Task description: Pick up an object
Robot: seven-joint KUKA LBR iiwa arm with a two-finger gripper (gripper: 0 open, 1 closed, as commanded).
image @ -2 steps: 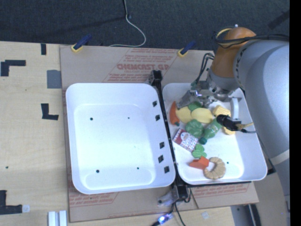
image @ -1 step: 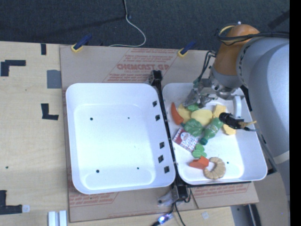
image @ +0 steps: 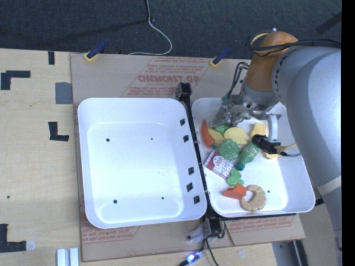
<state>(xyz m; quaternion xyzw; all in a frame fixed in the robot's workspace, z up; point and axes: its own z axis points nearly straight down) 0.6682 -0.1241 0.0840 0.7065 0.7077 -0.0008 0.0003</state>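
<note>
Leftward bin: shallow white plastic bin (image: 133, 159), nothing to pick.
Right bin: white bin (image: 294, 195) holding small toy foods heaped (image: 230, 148).
Hand: grey hand (image: 233, 114), opening unreadable, heap directly below-left.

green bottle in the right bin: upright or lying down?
Lying down. The green bottle rests on its side among the toy food in the right bin, slanted, near the claw.

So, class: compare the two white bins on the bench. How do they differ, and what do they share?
The left bin shows bare white floor with small dark dots; the right bin holds a heap of small toy foods. The arm's gripper reaches into the right bin, not the left bin. Both are shallow, white and sit side by side.
</note>
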